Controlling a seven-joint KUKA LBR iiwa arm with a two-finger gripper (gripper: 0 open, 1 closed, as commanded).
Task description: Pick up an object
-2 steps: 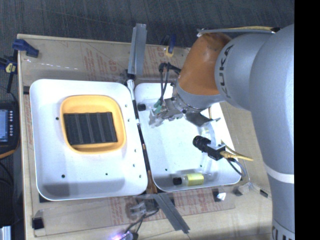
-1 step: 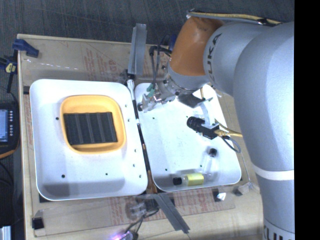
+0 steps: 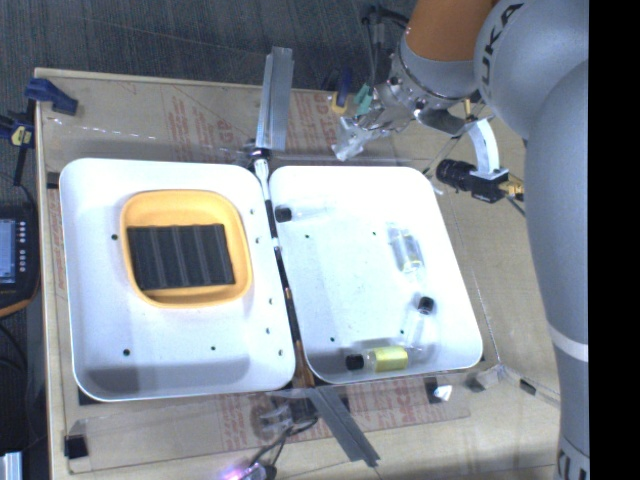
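Note:
My gripper [image 3: 352, 140] hangs over the bench just behind the back rim of the right bin [image 3: 455, 268], under the orange band of the arm. In the right bin lie a clear bottle [image 3: 405, 248] toward the right, a small clear bottle with a black cap [image 3: 421, 315] below it, a yellow bottle with a black cap [image 3: 382, 358] against the front wall, and a clear item with a black end [image 3: 290, 213] at the back left corner. The left bin [image 3: 90, 298] holds a yellow tray [image 3: 185, 205] with a dark ridged insert [image 3: 182, 256].
A metal divider rail [image 3: 272, 98] runs between the bins toward the back. A black fitting with cable [image 3: 470, 178] sticks out by the right bin's back right corner. The grey arm fills the right side. A dark device [image 3: 15, 253] sits at the left edge.

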